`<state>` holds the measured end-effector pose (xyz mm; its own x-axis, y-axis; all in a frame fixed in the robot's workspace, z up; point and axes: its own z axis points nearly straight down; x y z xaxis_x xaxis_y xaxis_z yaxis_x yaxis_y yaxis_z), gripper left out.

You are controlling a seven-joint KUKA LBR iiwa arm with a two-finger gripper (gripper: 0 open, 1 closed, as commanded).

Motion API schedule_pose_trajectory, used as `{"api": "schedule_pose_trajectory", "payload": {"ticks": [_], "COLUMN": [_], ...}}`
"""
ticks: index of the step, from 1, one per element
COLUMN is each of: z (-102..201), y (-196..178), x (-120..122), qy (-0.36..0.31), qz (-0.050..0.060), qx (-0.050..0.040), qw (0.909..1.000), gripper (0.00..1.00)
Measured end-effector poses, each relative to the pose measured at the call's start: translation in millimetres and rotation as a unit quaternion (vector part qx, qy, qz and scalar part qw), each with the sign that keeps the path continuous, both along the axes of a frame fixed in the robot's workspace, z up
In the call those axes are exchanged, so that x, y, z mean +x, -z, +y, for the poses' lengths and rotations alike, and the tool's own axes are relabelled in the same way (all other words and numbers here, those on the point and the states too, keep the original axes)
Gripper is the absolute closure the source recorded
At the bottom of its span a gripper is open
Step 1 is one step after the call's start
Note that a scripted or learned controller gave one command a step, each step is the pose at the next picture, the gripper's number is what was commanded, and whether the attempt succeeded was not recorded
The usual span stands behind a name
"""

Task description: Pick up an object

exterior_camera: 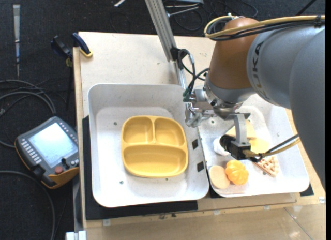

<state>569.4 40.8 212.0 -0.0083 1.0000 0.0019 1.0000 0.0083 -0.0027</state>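
Orange fruit [237,172] — apart from the hand [195,114], nearer the camera.

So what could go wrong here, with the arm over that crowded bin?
The orange toy, the tan round piece and the pizza slice lie packed together in the right bin, so a grab may nudge or catch a neighbour. The arm hides part of that bin from the camera, so a miss might go unseen.
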Motion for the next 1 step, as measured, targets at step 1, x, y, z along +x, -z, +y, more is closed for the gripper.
{"api": "schedule_pose_trajectory", "payload": {"ticks": [1], "z": [43.2], "y": [-24.0], "x": [-15.2], "qy": [0.0], "qz": [-0.002], "qx": [0.0002], "qw": [1.0], "gripper": [1.0]}}
